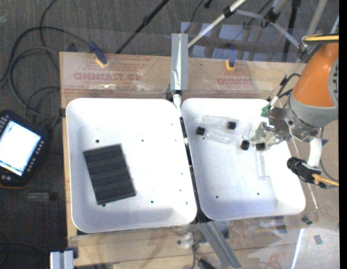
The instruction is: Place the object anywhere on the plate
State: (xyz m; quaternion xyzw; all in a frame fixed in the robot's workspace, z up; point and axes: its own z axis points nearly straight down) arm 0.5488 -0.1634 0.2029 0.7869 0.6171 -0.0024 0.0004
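Dark ridged plate [109, 174] lies flat in left bin [78, 206], near front-left, nothing on it. Right bin [285, 203]: thin clear tube [262, 166] nearer front. Gripper [267, 134] is low over bin's right side, by a black-capped piece [244, 145]; grip state can't tell. Clear vial [216, 130] w/ black caps lies further back, mid-bin, well apart from plate.
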